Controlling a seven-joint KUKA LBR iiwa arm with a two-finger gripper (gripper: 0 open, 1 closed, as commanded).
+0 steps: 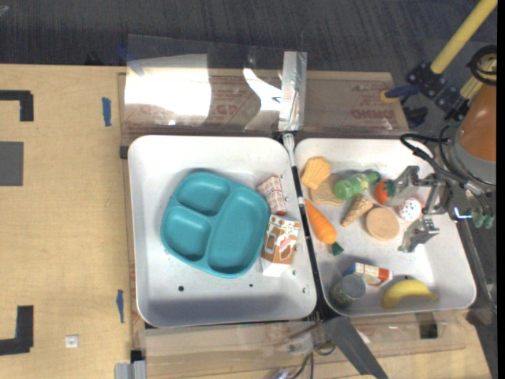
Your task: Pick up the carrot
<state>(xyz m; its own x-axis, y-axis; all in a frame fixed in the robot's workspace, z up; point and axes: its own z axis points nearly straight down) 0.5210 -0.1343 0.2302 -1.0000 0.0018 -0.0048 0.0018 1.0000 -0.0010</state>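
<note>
Carrot point(321, 225) lies at 9 o'clock of right bin point(454, 271), by divider. Gripper point(418, 205) is seen open, empty, at 3 o'clock. Fingers should be aligned across carrot's body before descent.

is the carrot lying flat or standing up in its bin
Lying flat: the carrot rests lengthwise on the right bin floor, green end toward the bin's near edge.

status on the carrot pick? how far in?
Done: nothing that shows. The carrot lies flat at the left edge of the right bin, against the divider. In hand: the gripper is over that bin's right side, open, with nothing between its fingers, beside the speckled egg and apart from the carrot. Left: move across to the carrot, close on it, lift.
</note>
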